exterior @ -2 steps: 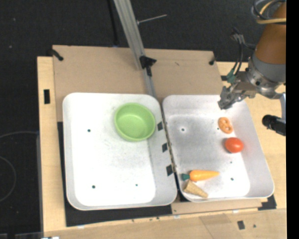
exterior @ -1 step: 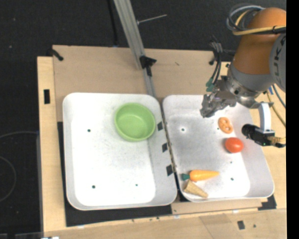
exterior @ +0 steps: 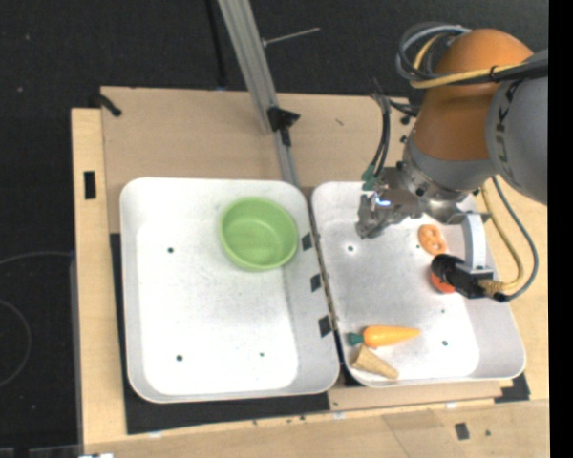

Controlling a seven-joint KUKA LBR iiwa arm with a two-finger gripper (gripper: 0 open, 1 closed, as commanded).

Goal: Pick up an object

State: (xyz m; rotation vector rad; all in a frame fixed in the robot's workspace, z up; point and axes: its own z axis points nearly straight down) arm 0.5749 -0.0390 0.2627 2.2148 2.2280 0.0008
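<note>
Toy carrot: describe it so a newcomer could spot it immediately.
Look in the right bin, near its front edge. The toy carrot lies on its side there, orange with a green tip, just above a tan wedge-shaped piece; it is long and tapered, unlike that piece.

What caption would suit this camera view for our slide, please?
Gripper poised over the right bin holding a toy carrot; green bowl in the left bin.

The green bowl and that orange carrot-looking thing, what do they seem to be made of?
The green bowl in the left bin looks like moulded plastic: one even pale green, smooth with a soft sheen and a rounded rim. The carrot in the right bin seems a plastic toy too: flat, uniform orange with a green tip, no natural texture. Both are guesses from looks alone.
</note>
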